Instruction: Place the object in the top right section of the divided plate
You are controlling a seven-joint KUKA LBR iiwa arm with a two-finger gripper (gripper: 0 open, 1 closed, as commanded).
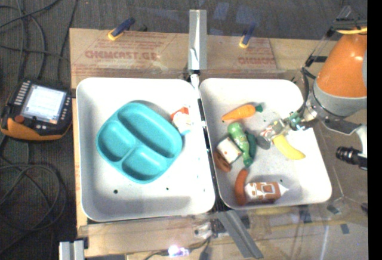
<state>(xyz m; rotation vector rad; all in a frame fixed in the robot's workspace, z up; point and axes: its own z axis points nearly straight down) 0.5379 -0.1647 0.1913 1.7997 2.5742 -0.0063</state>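
Reaching in from the right across the right bin (310, 181), with the orange-banded arm (343, 71) over that bin's far right rim. Ends in the gripper (276, 130), low above the bin floor, just left of and above a yellow banana (290, 149). Cannot tell whether clenched or released, nor whether anything is grasped: too small and blurred at the tip.

Crowded all round. Just up and left of the gripper, an orange carrot (240, 112) with its green top pointing right. Directly left, a pale green vegetable (236, 133) touching a darker green one (250, 149), and beside these a white-and-brown block (227, 148) against a brown piece (222, 162). Further down, a reddish sausage (240, 184) touching a white-and-brown carton (264, 191) lying on its side.

Well apart from all that, in the left bin (95, 193): the teal divided plate (122, 130), lying flat and turned at a slant, one large section and two smaller ones. Touching or just beside its right-hand rim, a small red-and-white object (181, 120), outside the sections, close to the wall between the bins. Cannot tell which item counts as the one to be placed.

Beyond the bins: a metal bar (197, 38) upright at the seam, brown cardboard (137, 53) beneath, and a control pendant (39, 108) on the floor at left.
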